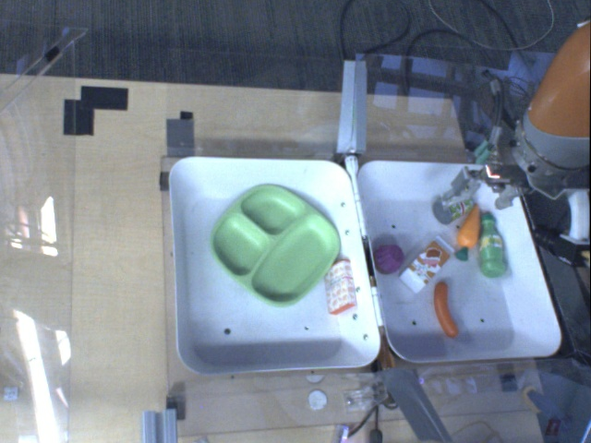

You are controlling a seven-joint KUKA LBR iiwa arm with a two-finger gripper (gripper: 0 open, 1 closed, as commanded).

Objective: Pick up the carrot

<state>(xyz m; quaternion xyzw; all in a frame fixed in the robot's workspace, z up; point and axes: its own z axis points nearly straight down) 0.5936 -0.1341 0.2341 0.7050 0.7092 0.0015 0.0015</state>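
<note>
The carrot [469, 230], short and orange, lies in the right bin [526, 340] near its far right side. It sits against a green bottle [492, 253] on its right. My gripper [480, 198] hangs just above the carrot's far end. Its two grey fingers [453, 203] stand apart, so it is open, and the carrot lies just in front of them rather than between them. The orange band of the arm [563, 90] comes in from the upper right.
The right bin also holds a reddish sausage [446, 309], a small white and red carton [426, 264] and a purple lump [388, 257]. In the left bin [199, 340] are a green divided plate [275, 242] and a small labelled jar [341, 286].
</note>
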